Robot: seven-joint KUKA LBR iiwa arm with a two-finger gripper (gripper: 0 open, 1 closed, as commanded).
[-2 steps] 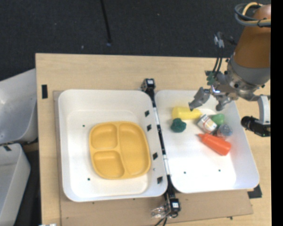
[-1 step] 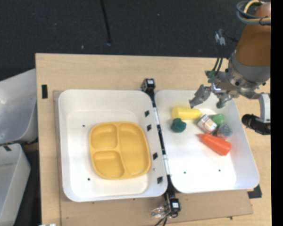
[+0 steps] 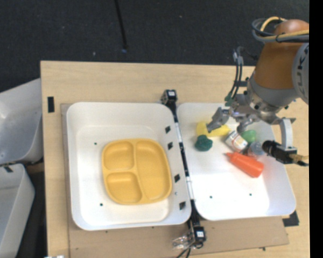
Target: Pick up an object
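Gripper (image 3: 232,123) hovers open over the right bin (image 3: 269,198), fingers astride the yellow block (image 3: 213,129) at its eleven o'clock, which looks light, stiff and slick, so I'd pinch its long flat sides, green lump (image 3: 203,143) just beside.

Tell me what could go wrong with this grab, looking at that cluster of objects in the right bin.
The gripper hangs over a tight cluster: a yellow block, a small jar and a green piece sit close together, so it may catch two things or pinch none. Closing could also shove the dark green ball or orange carrot aside.
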